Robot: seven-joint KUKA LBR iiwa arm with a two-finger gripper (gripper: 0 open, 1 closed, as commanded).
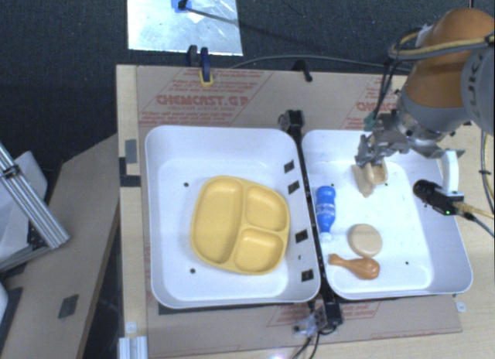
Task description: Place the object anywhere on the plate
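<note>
With the arm reaching in over the right bin, the jaws sit low at the bin's far-left part, right on top of a small tan object that pokes out just below them; looks like a piece of bread or similar, hard to tell. Fingers seem to straddle its top, so likely a grasp in progress, but I cannot tell if the jaws are clenched on it or merely touching, too small and dark. Object appears at or just above the bin floor, not clearly lifted. Other items lie nearer the camera than the jaws: a blue bottle to the lower left against the bin divider, a round beige disc straight below, and a toy drumstick beyond that, all apart from the jaws. The yellow plate, three compartments, sits in the left bin, well to the left of the jaws and a bit toward the camera. To do this step well, I'd judge: confirm a firm pinch across the object's narrow width before rising, lift straight up high enough to clear the divider and the bottle, then travel left and release low over any compartment. Risk: a shallow grip on the top edge slipping mid-transfer.
</note>
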